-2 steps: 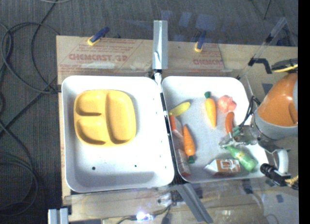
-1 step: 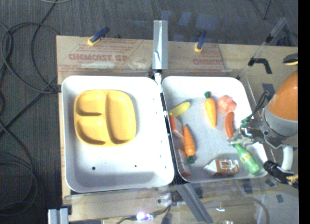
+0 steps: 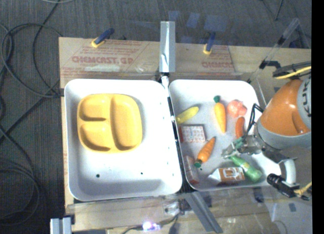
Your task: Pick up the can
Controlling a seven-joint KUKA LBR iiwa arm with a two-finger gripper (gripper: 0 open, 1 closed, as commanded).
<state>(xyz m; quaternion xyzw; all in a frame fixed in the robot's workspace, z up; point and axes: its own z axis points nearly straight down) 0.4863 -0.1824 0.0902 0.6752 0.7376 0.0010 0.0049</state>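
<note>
**2 bins, 1 arm low over the right one**

2 shallow white bins are seen side by side on the bench. The left bin (image 3: pixel 101 182) is occupied by 1 yellow divided plate (image 3: pixel 110 122), set toward its far left part.

The right bin (image 3: pixel 202 87) is crowded. A yellow corn-like piece (image 3: pixel 187 114) is laid near its left wall, and a small printed card (image 3: pixel 193 134) is placed just in front of it. 2 carrots are found there: 1 upright carrot (image 3: pixel 220 117) toward the far side and 1 slanted carrot (image 3: pixel 206 149) near the middle. A pink fruit (image 3: pixel 236 108) and a red-orange piece (image 3: pixel 240 126) are set close together by the right wall.

The can (image 3: pixel 229 174) is taken to be the item with the orange-brown label, laid on its side by the near wall of the right bin. It is touched, or very nearly touched, on its right by a green item (image 3: pixel 248 169).

The arm (image 3: pixel 286 114) is reached in over the bin's right wall, and the gripper (image 3: pixel 237 148) is lowered into the bin, just behind the can and the green item and just right of the slanted carrot. How far the gripper is open cannot be told, since its tip is blurred against the clutter. Nothing is clearly seen to be held by it, and the can is seen lying on the bin floor.
</note>
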